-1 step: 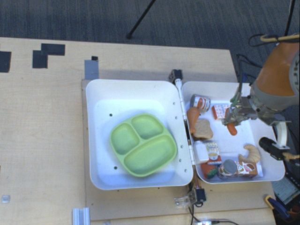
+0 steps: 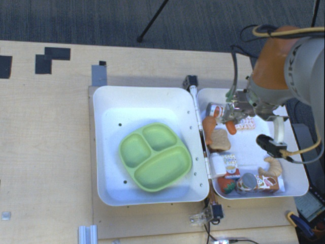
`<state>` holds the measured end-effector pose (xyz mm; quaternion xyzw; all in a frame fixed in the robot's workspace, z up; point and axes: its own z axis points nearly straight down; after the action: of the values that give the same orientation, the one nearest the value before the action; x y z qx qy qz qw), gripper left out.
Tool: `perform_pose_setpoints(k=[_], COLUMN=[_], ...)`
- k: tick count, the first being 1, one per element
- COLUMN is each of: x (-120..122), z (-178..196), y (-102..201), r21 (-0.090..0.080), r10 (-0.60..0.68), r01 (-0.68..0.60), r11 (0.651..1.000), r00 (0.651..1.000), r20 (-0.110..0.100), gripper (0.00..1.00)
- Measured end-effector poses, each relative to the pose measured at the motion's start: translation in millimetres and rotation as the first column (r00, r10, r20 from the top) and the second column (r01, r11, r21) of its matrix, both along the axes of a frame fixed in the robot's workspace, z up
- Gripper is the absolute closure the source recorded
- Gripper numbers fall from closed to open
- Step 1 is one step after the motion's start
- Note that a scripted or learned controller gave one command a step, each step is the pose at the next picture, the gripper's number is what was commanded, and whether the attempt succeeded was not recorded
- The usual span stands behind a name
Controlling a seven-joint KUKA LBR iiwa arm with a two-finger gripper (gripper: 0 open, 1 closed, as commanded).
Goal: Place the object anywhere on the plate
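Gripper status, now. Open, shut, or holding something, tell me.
Gripper: over the right bin, by an orange carrot-like item; open or shut cannot be told, and no hold is confirmed.

A pale wood-grain desk [image 2: 51, 151] fills most of the view and serves as the landmark here. Beyond its far edge lies dark grey carpeted floor [image 2: 91, 9], ribbed in fine lines. A thin black pole [image 2: 158, 11] slants across that floor, running down toward the desk's far edge. On the desk's far left part sit flat black patches [image 2: 51, 59], blocky and stepped in outline. Near the desk's far middle stands a small grey metal bracket [image 2: 99, 75]; another grey bracket [image 2: 87, 234] sits at the near edge. Light is even and soft, with only faint shadows on the desk.
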<state>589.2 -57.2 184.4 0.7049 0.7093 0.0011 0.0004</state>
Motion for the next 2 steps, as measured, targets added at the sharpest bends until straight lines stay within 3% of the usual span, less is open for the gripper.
perform_pose_setpoints(k=[1,2], x=[9,80], z=[2,0], y=[96,108], r21=[0.001,-0.001], r10=[0.000,0.001], r01=[0.000,-0.001], r11=[1.000,1.000], r00=[1.000,1.000], r20=[0.000,0.001], gripper=[1.00,1.00])
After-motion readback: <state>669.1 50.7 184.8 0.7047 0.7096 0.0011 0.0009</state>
